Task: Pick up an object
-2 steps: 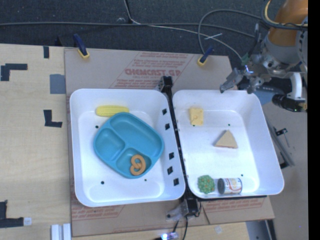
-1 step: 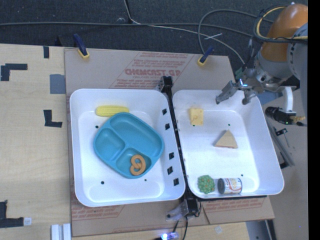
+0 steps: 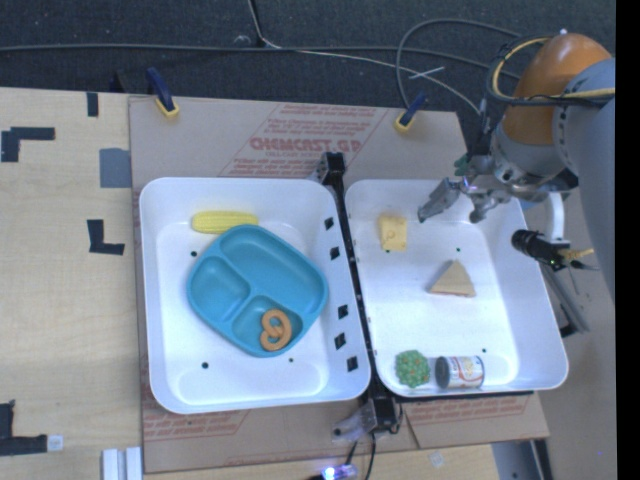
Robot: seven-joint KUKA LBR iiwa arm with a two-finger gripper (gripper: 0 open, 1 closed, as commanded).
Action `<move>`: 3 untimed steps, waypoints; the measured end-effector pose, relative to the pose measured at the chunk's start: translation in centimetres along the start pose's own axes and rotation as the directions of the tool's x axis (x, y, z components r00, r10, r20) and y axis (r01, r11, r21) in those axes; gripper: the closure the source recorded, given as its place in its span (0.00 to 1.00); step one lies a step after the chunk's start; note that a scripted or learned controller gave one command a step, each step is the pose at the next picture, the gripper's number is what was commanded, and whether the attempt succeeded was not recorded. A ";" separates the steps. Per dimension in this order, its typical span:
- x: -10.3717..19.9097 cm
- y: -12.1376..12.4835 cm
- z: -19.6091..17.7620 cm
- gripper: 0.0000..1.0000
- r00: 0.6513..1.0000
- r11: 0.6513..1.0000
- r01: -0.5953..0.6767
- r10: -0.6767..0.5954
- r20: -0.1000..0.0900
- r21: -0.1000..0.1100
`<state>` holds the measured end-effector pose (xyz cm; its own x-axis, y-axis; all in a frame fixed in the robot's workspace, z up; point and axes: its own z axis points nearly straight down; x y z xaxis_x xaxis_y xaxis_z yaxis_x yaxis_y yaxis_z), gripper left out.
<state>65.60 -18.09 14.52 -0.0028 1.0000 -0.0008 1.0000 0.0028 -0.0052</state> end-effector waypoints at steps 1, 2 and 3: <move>0.9 0.0 5.7 0.00 1.000 1.000 -0.001 0.001 0.000 -0.003; 0.9 0.2 4.2 1.00 1.000 1.000 0.001 -0.001 0.000 -0.005; 0.8 -0.3 -2.0 1.00 1.000 1.000 -0.002 0.002 0.000 -0.010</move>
<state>65.33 -17.25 16.53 -0.0008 1.0000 -0.0010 1.0000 0.0008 0.0044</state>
